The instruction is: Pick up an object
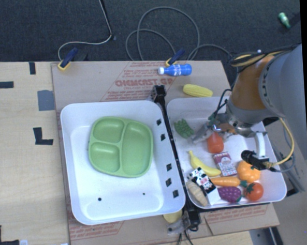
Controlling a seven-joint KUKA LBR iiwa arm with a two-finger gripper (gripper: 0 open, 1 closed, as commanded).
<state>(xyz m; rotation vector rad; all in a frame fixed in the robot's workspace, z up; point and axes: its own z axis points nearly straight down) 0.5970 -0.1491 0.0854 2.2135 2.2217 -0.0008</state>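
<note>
Grey arm [288,80] — orange band — black cables

We see a green divided plate [121,147] lying in the left white bin [78,201]; behind the bins, on the cardboard sheet [99,81], a small blue bottle [175,70] lies on its side; just beside it lies a yellow corn cob [197,91]; cables [158,28] loop over the dark carpet [28,23].

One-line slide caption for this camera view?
Gripper down in the right bin beside a red toy; green plate in the left bin.
</note>
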